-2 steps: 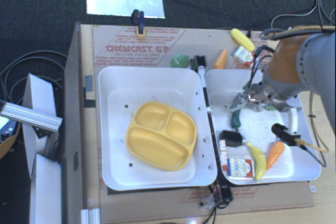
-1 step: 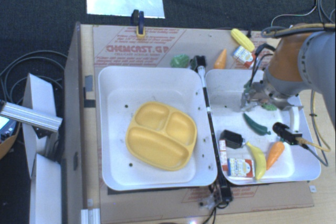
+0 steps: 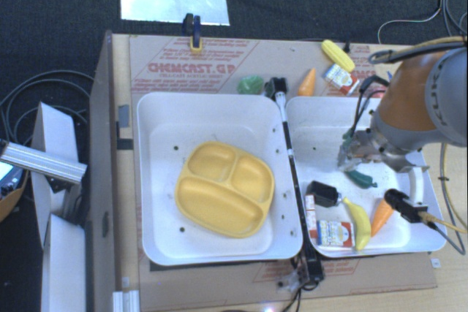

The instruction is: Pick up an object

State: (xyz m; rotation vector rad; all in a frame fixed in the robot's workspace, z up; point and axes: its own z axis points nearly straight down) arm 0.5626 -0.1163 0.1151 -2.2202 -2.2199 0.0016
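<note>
The arm point(image 3: 420, 102) reaches in from the right, its gripper point(image 3: 356, 154) low over the right bin point(image 3: 322, 120), just above a teal piece point(image 3: 362, 177) lying on the bin floor. By its nearness this is the likeliest object for the pick. Whether the gripper is open or closed cannot be told from this angle, because the wrist hides its working end, and nothing can be seen held in it. The other choices are bunched toward the bin's near side: a black block point(image 3: 322, 193), a banana point(image 3: 357, 221), a carrot point(image 3: 381, 216) and a carton point(image 3: 333, 234). The banana lies between the carton and the carrot, close against both. That crowding probably makes the teal piece, with open floor around it, the easier target. The left bin point(image 3: 168, 128) holds a yellow tray point(image 3: 225, 188), too broad and flat to suit a two-finger grasp. Corn point(image 3: 338, 55) and a green toy point(image 3: 251, 85) sit on the board behind the bins, outside them and probably out of play. The teal piece's shape is hard to read, and whether the gripper touches it is unclear. The carton's label is too small to make out.
</note>
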